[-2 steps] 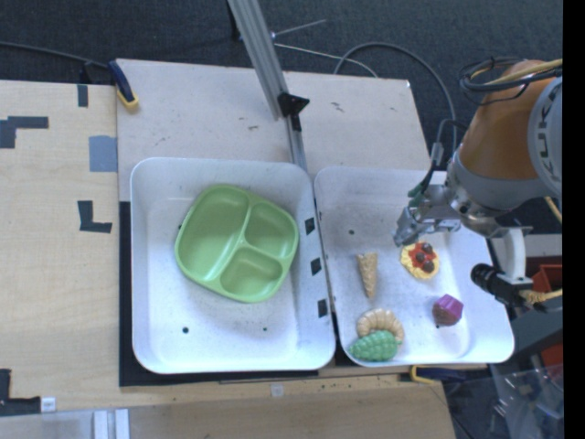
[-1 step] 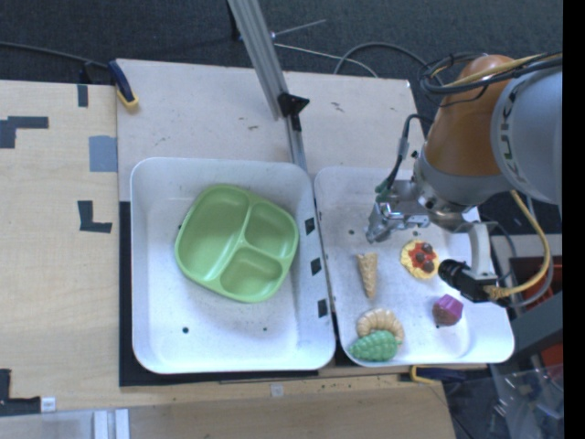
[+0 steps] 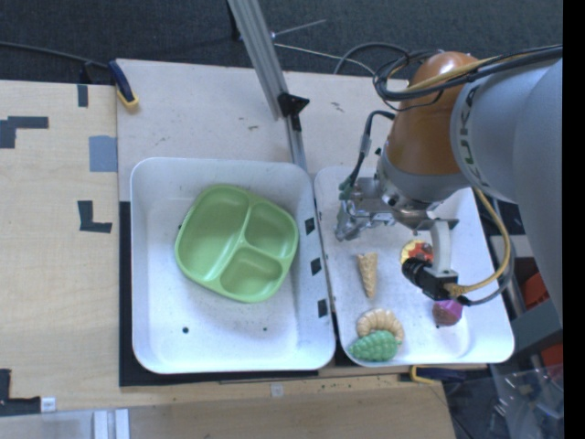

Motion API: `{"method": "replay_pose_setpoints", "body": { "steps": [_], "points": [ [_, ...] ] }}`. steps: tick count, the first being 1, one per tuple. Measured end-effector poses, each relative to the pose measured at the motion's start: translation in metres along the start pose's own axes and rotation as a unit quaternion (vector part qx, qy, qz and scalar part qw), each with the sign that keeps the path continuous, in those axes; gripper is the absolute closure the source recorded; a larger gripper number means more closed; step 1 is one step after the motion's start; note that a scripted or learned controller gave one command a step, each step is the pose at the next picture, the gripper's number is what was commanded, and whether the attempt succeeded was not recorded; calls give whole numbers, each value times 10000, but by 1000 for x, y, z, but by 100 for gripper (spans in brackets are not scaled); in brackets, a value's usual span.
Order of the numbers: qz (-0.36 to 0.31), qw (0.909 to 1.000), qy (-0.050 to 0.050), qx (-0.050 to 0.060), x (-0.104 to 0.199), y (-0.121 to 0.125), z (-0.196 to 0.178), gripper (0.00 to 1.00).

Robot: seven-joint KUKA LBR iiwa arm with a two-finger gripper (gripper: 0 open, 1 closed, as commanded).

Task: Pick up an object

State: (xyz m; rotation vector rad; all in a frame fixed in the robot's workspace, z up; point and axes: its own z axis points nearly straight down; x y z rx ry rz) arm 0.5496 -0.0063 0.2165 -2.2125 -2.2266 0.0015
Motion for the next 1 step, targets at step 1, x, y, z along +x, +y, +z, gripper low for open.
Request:
{"method": "replay_pose_setpoints", "body": {
  "steps": [1],
  "points": [
    [-6,10000,3,-5,55,18,6,100]
  ]
}}
